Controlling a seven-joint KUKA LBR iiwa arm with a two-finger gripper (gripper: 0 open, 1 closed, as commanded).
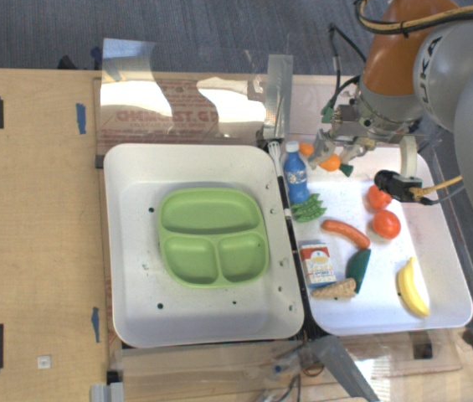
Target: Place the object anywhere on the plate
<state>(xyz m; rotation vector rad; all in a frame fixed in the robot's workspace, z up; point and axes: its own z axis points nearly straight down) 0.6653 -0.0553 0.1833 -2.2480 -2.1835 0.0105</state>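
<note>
The gripper (330, 159) is raised over the right bin's (445, 308) far corner, with a small orange object (329, 163) apparently pinched between its fingers (partly hidden). The green 3-compartment plate (213, 235) is kept in the left bin (127, 224) to receive it.

The green plate (213, 245) lies unobstructed (alone in its bin), while toys crowd the right bin (437, 304).

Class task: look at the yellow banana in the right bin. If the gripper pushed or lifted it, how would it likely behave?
The banana lies flat on its curved side near the right bin's edge, so a push would probably pivot or slide it rather than roll it. Its smooth, glossy skin suggests a stiff toy, likely light, and possibly slippery between narrow fingers.
</note>
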